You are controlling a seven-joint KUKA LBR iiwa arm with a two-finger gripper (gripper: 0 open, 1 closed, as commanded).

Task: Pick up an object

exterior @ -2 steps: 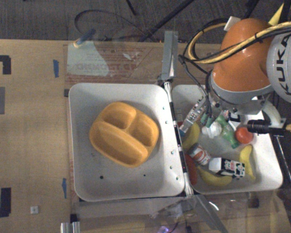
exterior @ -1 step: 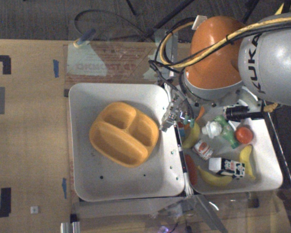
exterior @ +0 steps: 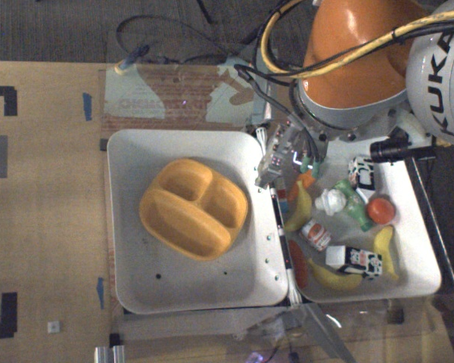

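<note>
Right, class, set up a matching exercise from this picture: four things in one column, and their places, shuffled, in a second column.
Things:
1. yellow divided plate
2. red tomato
3. cow-patterned carton
4. blue tape strip

Places:
A. on the bare bench, beyond the left bin's far left corner
B. near the right bin's front edge, among the bananas
C. middle of the left bin
D. right bin, towards its right side

Pairs: 1-C, 2-D, 3-B, 4-A
</note>
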